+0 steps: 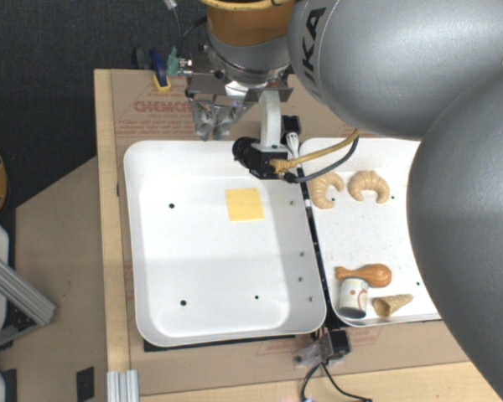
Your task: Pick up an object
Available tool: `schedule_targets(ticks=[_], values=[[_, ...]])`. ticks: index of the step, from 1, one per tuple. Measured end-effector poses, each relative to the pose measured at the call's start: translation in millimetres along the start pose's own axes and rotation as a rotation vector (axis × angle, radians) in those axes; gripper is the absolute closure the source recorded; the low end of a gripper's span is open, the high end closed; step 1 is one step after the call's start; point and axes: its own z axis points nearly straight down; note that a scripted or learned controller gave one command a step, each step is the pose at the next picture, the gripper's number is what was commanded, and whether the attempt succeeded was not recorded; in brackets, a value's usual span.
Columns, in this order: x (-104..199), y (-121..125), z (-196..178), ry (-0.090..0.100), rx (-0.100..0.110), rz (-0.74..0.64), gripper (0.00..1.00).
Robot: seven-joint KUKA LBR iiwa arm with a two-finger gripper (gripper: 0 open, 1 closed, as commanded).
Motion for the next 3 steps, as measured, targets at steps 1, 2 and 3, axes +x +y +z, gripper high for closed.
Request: schedule_targets(ticks=[1, 2, 3], values=[[0.4, -68.1, 75.0, 0.001, -0.002, -0.001, 1.0], [0.6, -134.7, 69.4, 0.004, -0.009, -0.003, 1.0], [-0.2, -125.3, -95.7, 0.013, -0.036, -0.003, 1.0]])
